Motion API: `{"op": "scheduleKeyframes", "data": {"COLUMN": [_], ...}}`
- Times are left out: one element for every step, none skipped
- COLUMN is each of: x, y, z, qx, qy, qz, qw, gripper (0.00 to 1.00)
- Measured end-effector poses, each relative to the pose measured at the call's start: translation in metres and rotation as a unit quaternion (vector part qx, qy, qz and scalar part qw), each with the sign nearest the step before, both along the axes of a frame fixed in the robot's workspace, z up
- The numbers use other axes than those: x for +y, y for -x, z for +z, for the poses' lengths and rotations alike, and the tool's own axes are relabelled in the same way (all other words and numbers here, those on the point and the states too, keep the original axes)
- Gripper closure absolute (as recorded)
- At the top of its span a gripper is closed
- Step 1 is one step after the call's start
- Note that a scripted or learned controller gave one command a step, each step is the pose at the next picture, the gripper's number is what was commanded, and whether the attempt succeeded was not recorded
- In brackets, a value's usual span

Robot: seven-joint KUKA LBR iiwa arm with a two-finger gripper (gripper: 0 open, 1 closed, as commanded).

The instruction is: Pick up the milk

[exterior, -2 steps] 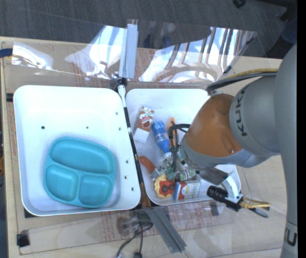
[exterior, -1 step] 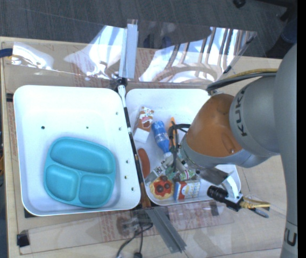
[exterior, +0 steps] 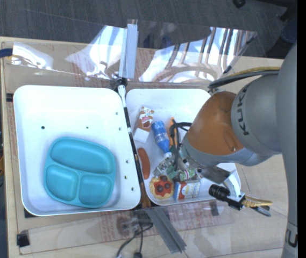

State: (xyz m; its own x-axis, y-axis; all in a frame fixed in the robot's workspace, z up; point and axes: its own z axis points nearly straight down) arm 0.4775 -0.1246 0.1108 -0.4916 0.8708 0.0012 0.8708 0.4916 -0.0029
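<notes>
- Milk carton [exterior: 189,189] lies near the front edge of the right bin [exterior: 196,97], on its side, just beside a pizza slice [exterior: 162,187].
- Gripper [exterior: 178,165] hangs low over that clutter, close above the carton; whether it is spread or closed, I cannot tell, as the arm's orange band [exterior: 214,128] hides much of it.
- Nearby in the same bin: a blue bottle [exterior: 161,135], a small figure toy [exterior: 145,117], and a hot dog [exterior: 143,163] along the left wall.
- Left bin [exterior: 45,104] carries a teal divided plate [exterior: 80,171] toward its front.
- Step in hand looks like the approach to the grasp; nothing shows as lifted.
- Next move calls for lining up on the carton alone, clear of the pizza.
</notes>
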Motion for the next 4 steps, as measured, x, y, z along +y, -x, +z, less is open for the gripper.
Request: {"op": "scheduleKeyframes", "data": {"x": [0.0, 0.001, 0.001, 0.004], "y": [0.0, 0.0, 0.0, 0.0], "z": [0.0, 0.009, 0.009, -0.017], "qx": [0.0, 0.001, 0.001, -0.005], "qy": [0.0001, -0.0002, -0.0002, 0.0065], "qz": [0.0, 0.002, 0.002, -0.022], "qw": [1.0, 1.0, 1.0, 0.9997], "gripper": [0.0, 1.0, 0.0, 0.0]}}
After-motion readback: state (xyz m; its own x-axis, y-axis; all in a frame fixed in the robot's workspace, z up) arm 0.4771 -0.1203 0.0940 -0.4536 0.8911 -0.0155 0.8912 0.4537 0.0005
